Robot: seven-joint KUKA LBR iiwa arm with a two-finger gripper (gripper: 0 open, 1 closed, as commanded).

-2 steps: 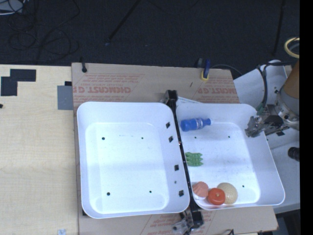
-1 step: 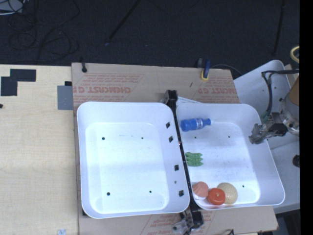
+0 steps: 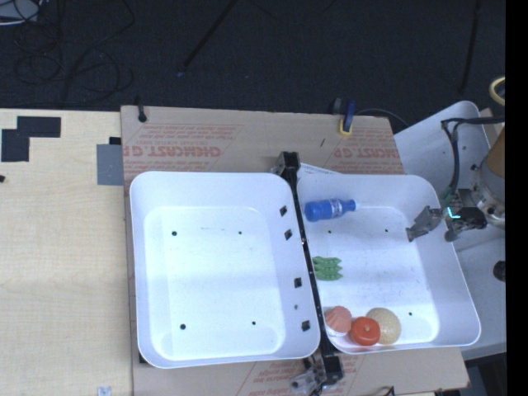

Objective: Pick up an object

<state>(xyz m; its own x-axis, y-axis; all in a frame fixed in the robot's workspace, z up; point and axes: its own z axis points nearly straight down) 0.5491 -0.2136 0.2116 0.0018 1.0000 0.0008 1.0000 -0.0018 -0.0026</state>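
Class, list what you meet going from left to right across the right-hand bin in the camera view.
Blue bottle → green toy → red round piece → tan round piece → gripper at the bin's right edge.

Two shallow white bins sit side by side on a cardboard sheet [image 3: 247,139] printed with red lettering. The left bin [image 3: 148,221] shows its bare white floor with a few small dark holes. The right bin [image 3: 445,287] holds a blue bottle [image 3: 329,209] lying on its side near the far wall, a small green object [image 3: 327,268] close to the divider, and a cluster at the near edge: a pinkish round piece [image 3: 337,318], a red tomato-like item [image 3: 365,331] and a pale yellowish round one [image 3: 385,323], touching one another. The gripper [image 3: 437,224] hangs over the right bin's right rim, its two fingers spread apart with nothing between them.
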